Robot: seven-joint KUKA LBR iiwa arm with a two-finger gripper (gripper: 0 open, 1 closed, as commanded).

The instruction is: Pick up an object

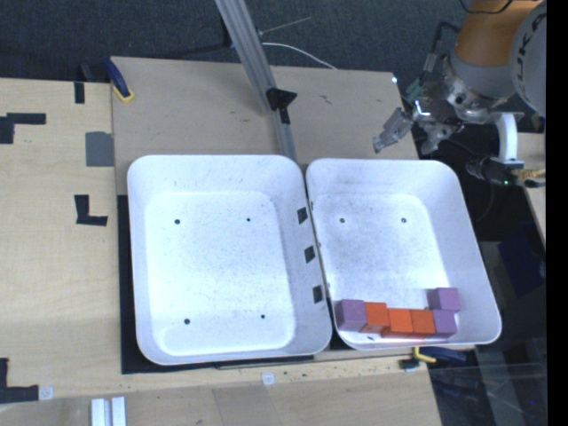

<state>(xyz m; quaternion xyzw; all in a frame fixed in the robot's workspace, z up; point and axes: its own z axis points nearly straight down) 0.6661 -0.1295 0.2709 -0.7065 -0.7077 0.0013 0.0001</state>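
The left white bin (217, 256) sits on the bench (53, 264) beside the right white bin (399, 247), the two touching along their inner rims. No brand, label or writing can be read anywhere. A slanted metal rail (253, 56) crosses the far side of the bench above the bins. In the right bin's near corner, purple blocks (444, 309) and orange blocks (399, 319) lie packed in a row against the near wall, the row's long axis running left to right along that wall, with one purple block stacked toward the right end. The end effector (395, 131) hangs above the bench beyond the right bin's far rim, well apart from the blocks; whether it is wide or narrow cannot be told
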